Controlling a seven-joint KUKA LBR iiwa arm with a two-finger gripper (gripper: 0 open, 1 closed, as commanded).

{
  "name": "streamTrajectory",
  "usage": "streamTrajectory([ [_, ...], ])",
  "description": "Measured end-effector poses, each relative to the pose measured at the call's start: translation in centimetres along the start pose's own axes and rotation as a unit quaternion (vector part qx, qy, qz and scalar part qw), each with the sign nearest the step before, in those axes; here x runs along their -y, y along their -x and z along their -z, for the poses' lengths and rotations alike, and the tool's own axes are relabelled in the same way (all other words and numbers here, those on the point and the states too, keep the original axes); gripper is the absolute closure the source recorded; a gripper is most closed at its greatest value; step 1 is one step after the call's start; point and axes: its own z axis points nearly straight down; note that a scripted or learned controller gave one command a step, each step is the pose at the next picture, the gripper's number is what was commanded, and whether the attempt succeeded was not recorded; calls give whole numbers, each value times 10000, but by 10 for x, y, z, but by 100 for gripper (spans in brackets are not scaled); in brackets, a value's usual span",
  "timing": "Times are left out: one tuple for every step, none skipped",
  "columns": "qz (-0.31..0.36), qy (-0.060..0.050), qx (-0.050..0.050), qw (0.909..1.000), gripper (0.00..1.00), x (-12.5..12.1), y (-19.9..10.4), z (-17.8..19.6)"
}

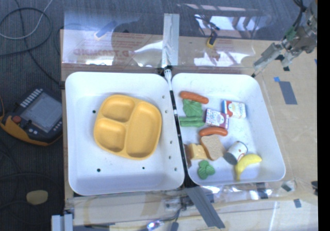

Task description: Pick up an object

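Judging the banana (248, 163) at five o'clock light, smooth, slippery — best pinched mid-curve; gripper (268, 60) at one o'clock — opening untellable.

**No legible text anywhere on the counter**

Nothing is reading clearly here. Two small cartons (225, 113) in the right bin (268, 137) are showing red-and-white printed faces, but the print is blurring into shapeless patches with no letter or number coming through. The clear panel behind the bins (103, 49) is carrying a faint reddish line of lettering, too washed out by glare to be making out. The handheld pendant (38, 116) lying on the floor at the left is showing a grey screen with nothing readable on it
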Motion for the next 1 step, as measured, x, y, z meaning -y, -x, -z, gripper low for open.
streamTrajectory([
  [-1636,-6,-30,9865,0,46,10,-133],
])
